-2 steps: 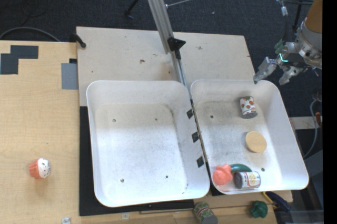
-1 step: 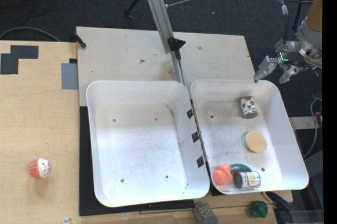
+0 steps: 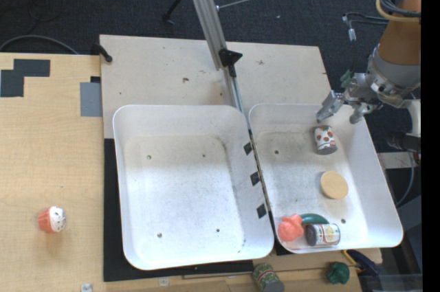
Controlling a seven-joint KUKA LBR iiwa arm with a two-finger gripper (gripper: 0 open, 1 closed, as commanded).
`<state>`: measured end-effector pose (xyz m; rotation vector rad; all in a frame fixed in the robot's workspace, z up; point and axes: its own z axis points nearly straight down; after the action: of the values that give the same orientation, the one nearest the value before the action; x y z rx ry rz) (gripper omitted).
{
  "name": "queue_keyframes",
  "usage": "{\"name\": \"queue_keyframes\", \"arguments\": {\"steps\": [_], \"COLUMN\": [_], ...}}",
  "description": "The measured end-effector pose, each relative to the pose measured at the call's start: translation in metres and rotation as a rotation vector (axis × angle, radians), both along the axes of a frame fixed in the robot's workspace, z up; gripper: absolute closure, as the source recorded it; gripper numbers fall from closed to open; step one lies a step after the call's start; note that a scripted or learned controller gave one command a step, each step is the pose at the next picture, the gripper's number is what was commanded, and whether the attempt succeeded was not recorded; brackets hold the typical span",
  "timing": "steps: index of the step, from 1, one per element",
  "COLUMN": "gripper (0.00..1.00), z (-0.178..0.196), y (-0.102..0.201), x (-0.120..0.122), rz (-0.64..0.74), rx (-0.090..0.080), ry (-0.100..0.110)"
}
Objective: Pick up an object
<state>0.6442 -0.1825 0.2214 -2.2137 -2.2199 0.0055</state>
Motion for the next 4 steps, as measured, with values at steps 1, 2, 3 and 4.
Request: {"name": "queue_keyframes", "arguments": {"steps": [1, 2, 3, 4], "gripper": [0.0, 0.0, 1.0, 1.0], "z": [-0.044, -0.096, -0.082, -0.021], "y": [-0.003, -0.009, -0.009, -0.009], "x": [0.0, -0.009, -0.007, -0.013], "rz": [-0.002, -0.003, -0.004, -0.006], "rx": [-0.001, -0.001, -0.002, -0.003], "ry": [0.0, 0.0, -0.005, -0.011]}}
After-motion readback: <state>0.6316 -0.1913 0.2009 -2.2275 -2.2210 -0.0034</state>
